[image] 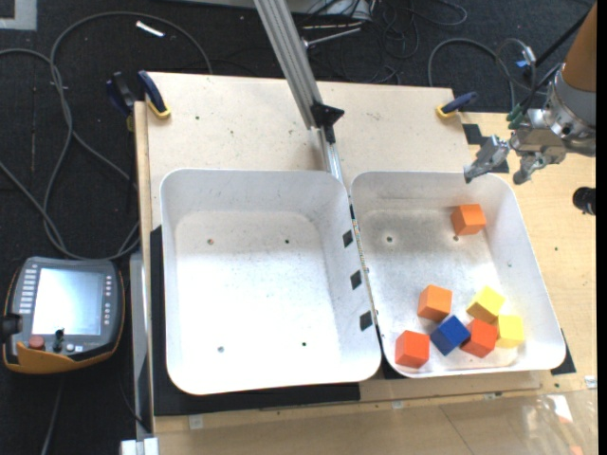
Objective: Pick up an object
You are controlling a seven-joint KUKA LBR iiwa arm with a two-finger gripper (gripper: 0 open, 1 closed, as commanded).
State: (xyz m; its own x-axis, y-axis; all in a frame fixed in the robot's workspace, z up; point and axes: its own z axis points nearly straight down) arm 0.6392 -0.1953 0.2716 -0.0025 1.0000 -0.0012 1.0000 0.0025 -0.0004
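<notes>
Item: single pick, approach stage. The gripper (505, 162) hangs above the far right rim of the right bin (398, 197), fingers spread apart with nothing between them. No block is grasped yet.

Nearest candidate: lone orange cube (468, 219), resting flat on the bin floor near the far right corner, well apart from the others. Small, matte, square-edged (one face slightly angled to the bin wall).

Remaining stock: cluster (462, 325) of orange, red, blue and yellow cubes at the near right corner, several touching.

Next move, as judged: shift inward over the lone cube, align fingers to opposite faces, descend, close.
</notes>
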